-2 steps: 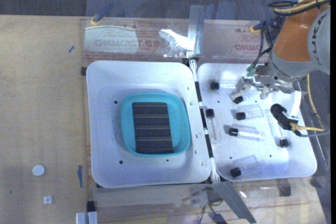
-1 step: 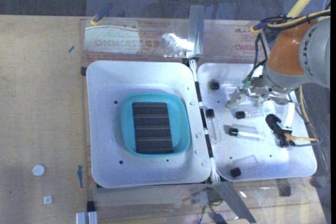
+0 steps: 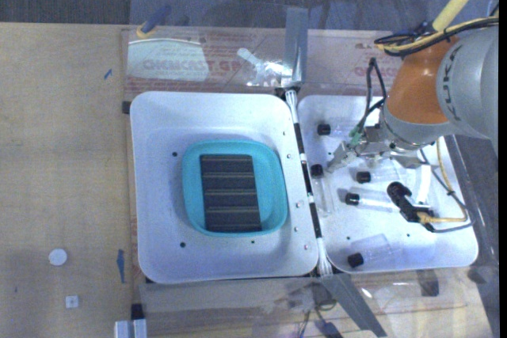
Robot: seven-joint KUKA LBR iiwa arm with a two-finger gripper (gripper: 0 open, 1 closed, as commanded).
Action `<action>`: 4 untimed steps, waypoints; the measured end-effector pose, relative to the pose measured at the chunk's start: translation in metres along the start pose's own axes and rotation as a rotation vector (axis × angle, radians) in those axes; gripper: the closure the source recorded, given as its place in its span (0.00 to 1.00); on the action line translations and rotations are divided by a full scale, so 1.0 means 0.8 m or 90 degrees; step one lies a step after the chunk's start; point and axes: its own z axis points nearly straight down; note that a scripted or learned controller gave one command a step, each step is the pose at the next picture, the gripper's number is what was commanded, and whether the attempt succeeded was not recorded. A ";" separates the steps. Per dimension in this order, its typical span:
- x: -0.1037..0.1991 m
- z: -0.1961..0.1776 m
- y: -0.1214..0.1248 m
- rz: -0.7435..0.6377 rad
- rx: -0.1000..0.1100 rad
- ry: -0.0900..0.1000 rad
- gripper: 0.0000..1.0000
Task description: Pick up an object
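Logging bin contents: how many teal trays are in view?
1. The teal tray sits in the middle of the left bin, holding a dark ribbed block. The arm covers part of the right bin, so something may be hidden there.

A: What are the two bins made of?

B: Both look like white plastic. The left bin [image 3: 158, 170] is smooth with a soft sheen; the right bin [image 3: 451, 249] shines brighter, almost glossy.

A: And the teal tray [image 3: 273, 186]?

B: Smooth plastic too, slightly glossy along the rim. The dark ribbed block [image 3: 230, 192] inside it looks matt, with ridged bands across it.

A: The bench [image 3: 63, 131]?

B: Pale wood, matt, with a faint grain. Behind the bins lies a crinkled clear plastic bag [image 3: 170, 59], shiny where it folds.

A: The arm [image 3: 459, 83]?

B: Grey casing with a satin finish, and an orange band [image 3: 416, 95], smooth and faintly glossy. Its cables [image 3: 404, 36] look rubbery.
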 end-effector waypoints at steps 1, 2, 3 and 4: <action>-0.046 -0.031 -0.027 -0.003 0.003 0.000 0.00; -0.032 0.000 0.005 -0.046 0.000 -0.001 0.00; -0.032 -0.014 0.007 -0.046 -0.004 -0.001 1.00; -0.032 -0.014 0.007 -0.046 -0.004 -0.001 0.00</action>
